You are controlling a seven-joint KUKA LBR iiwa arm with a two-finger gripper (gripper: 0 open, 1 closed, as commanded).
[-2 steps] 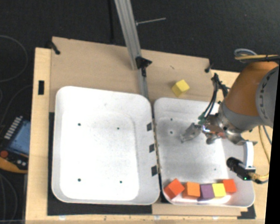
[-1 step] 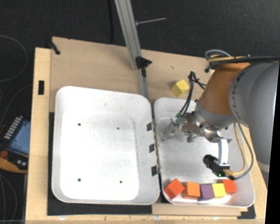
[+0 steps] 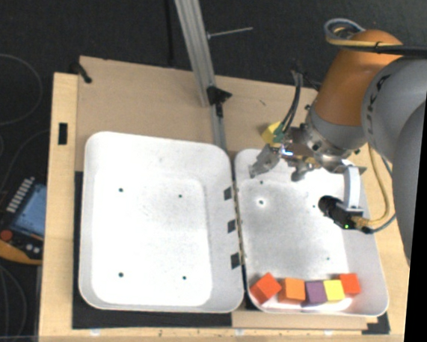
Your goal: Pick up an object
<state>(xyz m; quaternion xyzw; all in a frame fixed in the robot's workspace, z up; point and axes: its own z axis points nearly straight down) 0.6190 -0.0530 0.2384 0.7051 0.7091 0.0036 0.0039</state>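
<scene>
Along the near wall of the right bin (image 3: 299, 220) lies a row of small blocks: an orange-red block (image 3: 266, 286), an orange block (image 3: 293, 289), a purple block (image 3: 314, 291), a yellow block (image 3: 333, 291) and another orange-red block (image 3: 350, 284). My gripper (image 3: 281, 168) hangs over the far edge of the right bin, well away from the blocks. Its two fingers (image 3: 262, 164) stand apart and open, with nothing between them.
The left bin (image 3: 152, 221) lies beside the right one, joined by clips at the shared edge. A slanted metal rail (image 3: 199, 48) rises from the back of the bench. Cables and a handheld pendant (image 3: 21, 219) lie on the floor at the left.
</scene>
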